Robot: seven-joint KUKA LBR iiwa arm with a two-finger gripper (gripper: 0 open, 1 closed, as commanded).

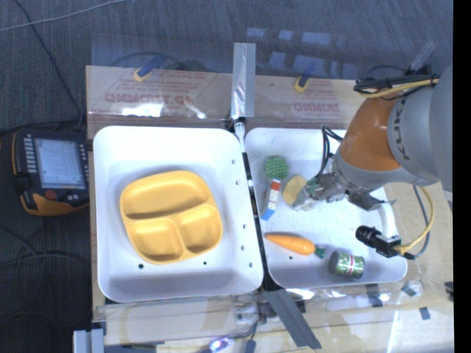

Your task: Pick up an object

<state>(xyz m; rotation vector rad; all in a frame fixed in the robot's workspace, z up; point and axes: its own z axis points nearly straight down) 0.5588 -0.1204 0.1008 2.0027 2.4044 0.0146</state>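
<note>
- In the right bin point(383, 271) we've got the arm point(383, 142) reaching down, tool point(313, 191) low beside the yellow lump point(294, 190); can't tell its opening or whether it has anything.
- Looks like the approach step to us; next it needs to settle over one item and close.
- Left bin point(110, 153): yellow divided tray point(171, 215).
- Smaller candidates: orange carrot point(291, 243), green can point(346, 263), green ball point(276, 167), little tube point(271, 199).

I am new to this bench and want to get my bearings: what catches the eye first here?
The yellow tray in the left bin stands out first. Next the grey and orange arm over the right bin, its gripper low beside a yellow item, then the carrot.
</note>
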